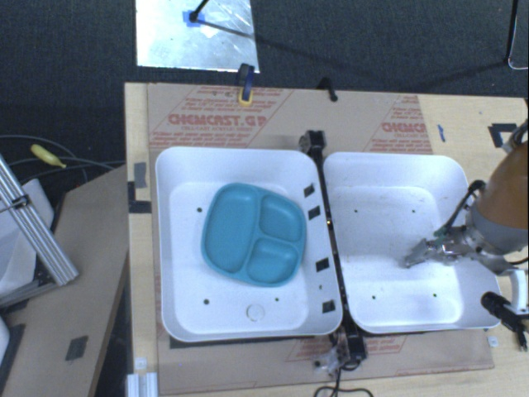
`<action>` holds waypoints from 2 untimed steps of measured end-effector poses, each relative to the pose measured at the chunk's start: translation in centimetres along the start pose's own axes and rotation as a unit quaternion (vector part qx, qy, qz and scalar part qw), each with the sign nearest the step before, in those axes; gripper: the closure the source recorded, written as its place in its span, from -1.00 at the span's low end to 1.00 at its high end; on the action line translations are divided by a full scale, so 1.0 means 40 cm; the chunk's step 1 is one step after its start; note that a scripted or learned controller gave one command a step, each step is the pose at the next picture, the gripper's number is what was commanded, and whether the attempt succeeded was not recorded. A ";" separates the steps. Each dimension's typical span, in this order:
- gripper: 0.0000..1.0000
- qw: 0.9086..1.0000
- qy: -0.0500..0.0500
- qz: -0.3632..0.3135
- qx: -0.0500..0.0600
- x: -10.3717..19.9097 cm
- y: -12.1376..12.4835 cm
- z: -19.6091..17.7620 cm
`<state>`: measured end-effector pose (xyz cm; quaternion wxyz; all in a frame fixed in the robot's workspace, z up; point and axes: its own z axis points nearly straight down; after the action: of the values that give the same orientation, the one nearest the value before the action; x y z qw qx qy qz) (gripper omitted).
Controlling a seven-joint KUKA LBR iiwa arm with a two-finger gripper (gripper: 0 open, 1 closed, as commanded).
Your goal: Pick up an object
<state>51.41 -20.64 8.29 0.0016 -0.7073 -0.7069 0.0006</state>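
- Bench [207, 110]: brown board with red lettering, bearing two shallow white bins side by side.
- Left bin [178, 180]: holds one blue plate [252, 234], the only loose thing to pick; it lies flat near the bin's middle, slightly toward the right wall, touching no wall.
- Blue plate: rounded, divided into three compartments, one large on the left and two smaller on the right.
- Right bin [388, 180]: white floor with small dark dots; the arm reaches into it from the right.
- Arm [504, 197]: grey with an orange band above the wrist, over the right bin's right edge.
- Claw [417, 256]: low over the right bin's floor, right of centre, pointing left; well apart from the plate. Its tips look drawn close together with nothing between them.
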 end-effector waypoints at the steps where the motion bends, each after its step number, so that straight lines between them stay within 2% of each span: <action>1: -1.00 1.000 0.000 0.000 -0.001 -0.001 -0.072 -0.002; 2: -1.00 1.000 -0.001 -0.006 -0.006 0.135 0.119 -0.006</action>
<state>56.17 -15.26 8.52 -0.0029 -0.7029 -0.7113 -0.0027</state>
